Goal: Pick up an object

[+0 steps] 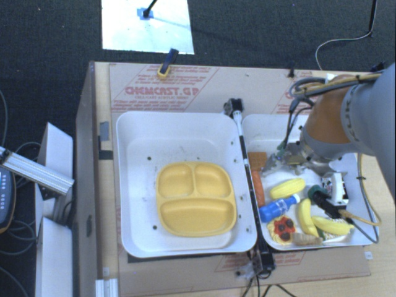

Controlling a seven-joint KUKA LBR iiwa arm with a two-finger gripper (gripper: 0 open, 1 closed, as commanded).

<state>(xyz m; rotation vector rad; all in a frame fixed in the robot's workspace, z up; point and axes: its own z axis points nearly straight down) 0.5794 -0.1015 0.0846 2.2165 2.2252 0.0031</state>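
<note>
Down at the front edge of the right bin (370, 243) sits the clutter: a small flat piece with red and black markings on yellow (283, 228), a pale crust-like strip (307, 239) beside it, and two bananas, one standing almost upright (305, 217) and one lying across the corner (332, 225). Just above them a blue bottle (274, 208) lies on its side with its white cap pointing right, and a third yellow piece, plump and tilted (288, 187), rests right above that. An orange carrot-like stick (258, 187) runs along the divider wall, with a brown block (257, 161) at its far end.

Over all this hangs the arm (365, 113), grey with its orange band, coming in from the right. Its hand (286, 160) is low in the bin near the brown block, above the tilted yellow piece. Whether that hand is clenched or released, I cannot tell from here; the metal parts blur together, and nothing is clearly gripped.

Across the divider, the left bin (133, 159) carries a yellow sectioned plate (195, 198), sitting flat.

Both bins rest on the counter (185, 85), its surface printed with red lettering.
</note>
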